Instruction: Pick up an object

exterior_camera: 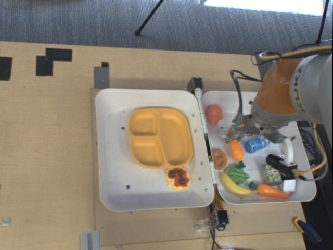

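On the bench, 2 white bins sit side by side. You have the gripper (238, 132) low in the right bin (307, 194), just above a small carrot (237, 150) lying lengthwise toward you.

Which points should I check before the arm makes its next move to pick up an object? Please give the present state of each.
1. Tool is over the right bin: ok.
2. Tool is near a target, the small carrot just below it: ok.
3. An object is between the tool's tips: cannot tell.
4. Room around the small carrot: not ok, the blue object and the green leafy toy lie close.
5. Yellow divided plate in the left bin is away from the arm: ok.
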You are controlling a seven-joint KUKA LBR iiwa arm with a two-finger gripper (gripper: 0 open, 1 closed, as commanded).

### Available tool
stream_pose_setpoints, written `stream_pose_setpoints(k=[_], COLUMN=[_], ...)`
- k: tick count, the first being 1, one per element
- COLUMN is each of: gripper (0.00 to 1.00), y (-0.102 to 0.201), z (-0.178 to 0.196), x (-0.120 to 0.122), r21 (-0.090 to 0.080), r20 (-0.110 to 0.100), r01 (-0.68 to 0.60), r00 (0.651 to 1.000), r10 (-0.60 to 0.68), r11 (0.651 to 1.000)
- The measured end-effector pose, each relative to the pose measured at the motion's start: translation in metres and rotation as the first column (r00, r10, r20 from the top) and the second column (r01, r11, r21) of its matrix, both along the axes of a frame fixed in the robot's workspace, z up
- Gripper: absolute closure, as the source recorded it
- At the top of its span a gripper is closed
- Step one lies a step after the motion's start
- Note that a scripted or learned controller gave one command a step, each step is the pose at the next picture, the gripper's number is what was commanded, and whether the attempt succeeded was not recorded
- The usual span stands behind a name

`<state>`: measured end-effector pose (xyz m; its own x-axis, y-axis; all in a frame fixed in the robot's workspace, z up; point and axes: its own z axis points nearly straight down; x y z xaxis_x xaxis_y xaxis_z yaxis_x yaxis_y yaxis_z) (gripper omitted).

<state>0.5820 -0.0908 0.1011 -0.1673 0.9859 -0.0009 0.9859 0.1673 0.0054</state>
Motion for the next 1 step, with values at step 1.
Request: stream_pose_setpoints(k=[1], gripper=[1.00], y=[0.0395], z=[0.0838], x=[-0.0467], r21=[0.001], r20=[-0.002], r01=[0.118], r00=[0.993], r10=[-0.118], r11=[0.993])
